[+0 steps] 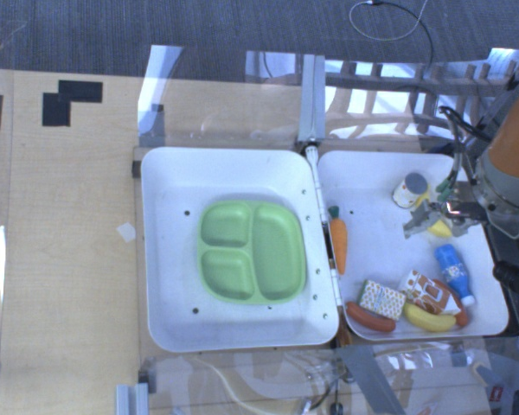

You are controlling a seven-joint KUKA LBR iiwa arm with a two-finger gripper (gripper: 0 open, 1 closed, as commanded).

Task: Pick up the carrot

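Carrot (338, 242) by right bin's (363, 173) left wall
Long axis runs w/ wall, green top far, tip near; gripper (431, 219) spread, well apart

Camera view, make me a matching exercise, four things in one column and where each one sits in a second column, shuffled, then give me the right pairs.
Things:
1. orange carrot with a green top
2. green divided plastic plate
3. blue plastic bottle with a white cap
4. yellow banana

Places:
A. middle of the left white bin
B. near edge of the right white bin, beside the red sausage
C. along the right bin's left wall
D. right part of the right bin, nearer the camera than the gripper

Pairs: 1-C, 2-A, 3-D, 4-B
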